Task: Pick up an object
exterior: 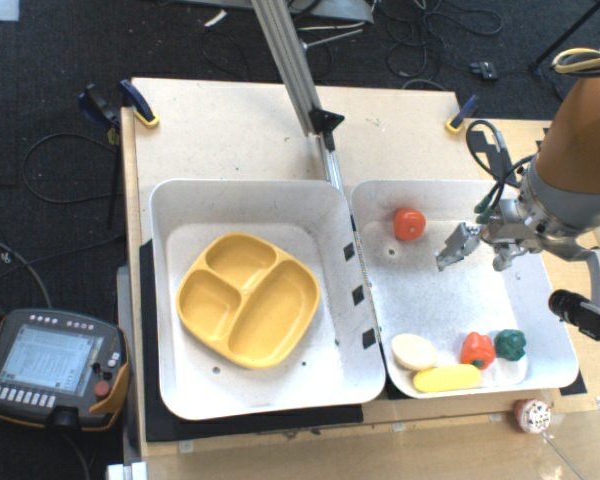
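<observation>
The nearest candidate for picking was a small red-orange tomato (409,224), lying alone toward the far left of the right bin (450,298), just left of the gripper (477,247). Four more pieces were bunched in that bin's near corner: a pale round piece (414,350), a yellow one (446,378) touching it, a red pepper-like piece (477,348) and a dark green one (510,344) beside it. The gripper hung over bare bin floor between the tomato and that cluster, its two fingers spread apart with nothing between them.

From where I stood, the risks looked plain. The tomato was round and, I judged, would roll away if one finger touched it before the other, or squirt out of a pinch made off centre. It also sat not far from the bin's far wall, so a slanted approach might have clipped the rim. Going for the near cluster instead could have meant catching two pieces at once or shoving them against the wall, since they lay touching.

The left bin (180,268) held a yellow divided plate (248,299), well apart from the arm.
</observation>
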`<state>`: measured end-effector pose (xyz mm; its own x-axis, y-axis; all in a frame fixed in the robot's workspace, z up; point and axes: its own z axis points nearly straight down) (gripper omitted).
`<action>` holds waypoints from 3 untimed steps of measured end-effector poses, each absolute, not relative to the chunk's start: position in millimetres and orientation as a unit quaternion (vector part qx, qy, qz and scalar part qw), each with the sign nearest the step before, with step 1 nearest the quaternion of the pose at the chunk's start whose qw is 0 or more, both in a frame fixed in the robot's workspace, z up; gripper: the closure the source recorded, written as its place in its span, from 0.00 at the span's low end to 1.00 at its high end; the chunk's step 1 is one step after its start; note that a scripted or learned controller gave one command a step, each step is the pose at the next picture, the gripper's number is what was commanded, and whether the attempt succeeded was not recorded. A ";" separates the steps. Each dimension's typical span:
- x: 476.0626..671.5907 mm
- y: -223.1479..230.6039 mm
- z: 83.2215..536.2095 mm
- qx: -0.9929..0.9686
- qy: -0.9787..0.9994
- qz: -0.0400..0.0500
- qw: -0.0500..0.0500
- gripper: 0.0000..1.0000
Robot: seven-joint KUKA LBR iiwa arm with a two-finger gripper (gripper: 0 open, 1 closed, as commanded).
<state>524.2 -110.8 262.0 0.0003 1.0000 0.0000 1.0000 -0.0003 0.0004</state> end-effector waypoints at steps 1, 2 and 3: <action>506.1 -179.6 155.4 0.709 0.705 -0.003 -0.003 0.00; 494.1 -162.6 94.9 0.708 0.707 0.000 0.001 0.00; 495.0 -135.6 96.3 0.706 0.708 0.001 0.002 0.00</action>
<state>495.0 -135.6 96.3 -0.0039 1.0000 -0.0012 1.0000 0.0039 0.0036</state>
